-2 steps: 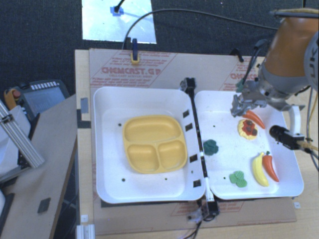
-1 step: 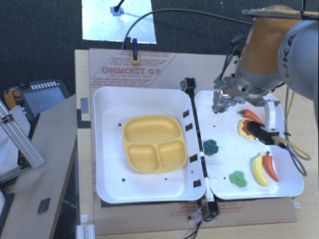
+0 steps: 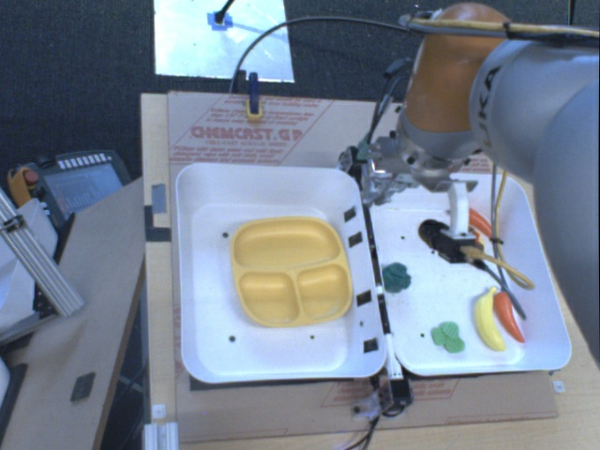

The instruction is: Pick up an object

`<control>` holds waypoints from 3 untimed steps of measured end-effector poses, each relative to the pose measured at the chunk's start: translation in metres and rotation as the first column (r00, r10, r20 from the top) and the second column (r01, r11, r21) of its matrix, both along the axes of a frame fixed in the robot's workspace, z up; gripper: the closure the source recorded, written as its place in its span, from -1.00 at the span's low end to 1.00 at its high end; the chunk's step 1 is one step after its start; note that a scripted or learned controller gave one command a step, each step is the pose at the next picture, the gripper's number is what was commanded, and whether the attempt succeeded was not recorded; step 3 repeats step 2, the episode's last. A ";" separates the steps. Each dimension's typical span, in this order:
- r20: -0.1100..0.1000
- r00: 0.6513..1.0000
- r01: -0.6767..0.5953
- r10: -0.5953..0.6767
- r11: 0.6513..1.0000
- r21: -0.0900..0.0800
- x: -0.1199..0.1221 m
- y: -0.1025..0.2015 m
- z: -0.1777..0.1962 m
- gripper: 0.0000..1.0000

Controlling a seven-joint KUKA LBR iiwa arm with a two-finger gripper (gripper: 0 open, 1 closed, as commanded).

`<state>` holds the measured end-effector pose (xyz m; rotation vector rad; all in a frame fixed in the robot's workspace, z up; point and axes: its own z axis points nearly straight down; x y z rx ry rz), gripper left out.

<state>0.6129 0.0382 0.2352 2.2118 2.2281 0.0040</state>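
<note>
Gripper (image 3: 378, 187) hung over the right bin's (image 3: 422, 300) rear left corner; whether open or closed could not be told. Dark green piece (image 3: 397, 276) by that bin's left edge; green piece (image 3: 448, 337), banana (image 3: 487, 320), orange carrot (image 3: 511, 317) near front edge. Yellow divided tray (image 3: 286, 272) centred in left bin (image 3: 202, 251).

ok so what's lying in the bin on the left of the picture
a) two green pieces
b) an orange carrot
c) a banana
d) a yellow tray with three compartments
D: the yellow tray with its three compartments lies in the left bin, while the banana lies across the divider in the right bin.
</note>
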 end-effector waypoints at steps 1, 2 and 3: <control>0.000 1.000 0.001 -0.001 1.000 0.000 0.008 0.044 -0.008 1.00; -0.001 1.000 0.002 -0.002 1.000 0.000 0.008 0.042 -0.008 -1.00; -0.001 1.000 0.002 -0.002 1.000 0.000 0.008 0.042 -0.008 -1.00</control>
